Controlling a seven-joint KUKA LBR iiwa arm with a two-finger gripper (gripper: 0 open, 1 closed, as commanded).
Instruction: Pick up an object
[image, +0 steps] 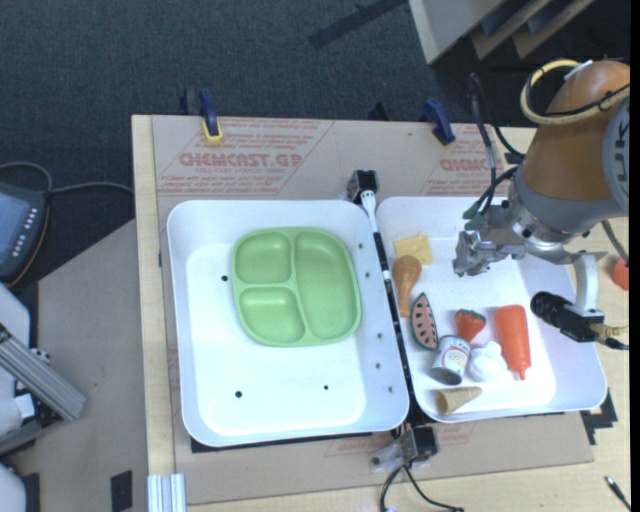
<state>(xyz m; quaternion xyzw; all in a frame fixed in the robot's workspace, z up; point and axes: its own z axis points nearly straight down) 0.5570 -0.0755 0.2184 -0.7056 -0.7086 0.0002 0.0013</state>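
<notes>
Dark carpet surrounds the bench (300, 160), whose brown board carries two shallow white bins side by side. Left bin (200, 380) holds a green divided plate (297, 286) lying flat near its centre. Right bin (570, 385) holds the candidate objects, clustered in its near half: an orange carrot (514, 338), a watermelon slice (425, 320), a drumstick-shaped piece (405, 278) beside the shared wall, a yellow square (412, 249), a strawberry (470, 324), a small can (452, 358), a white piece (488, 363) and a cone (455, 399). Grey arm (575, 150) enters from the right; its tool (478, 252) hangs over the far part of the right bin, above bare floor, with nothing visibly between its fingers; whether they are spread or closed cannot be told.
</notes>
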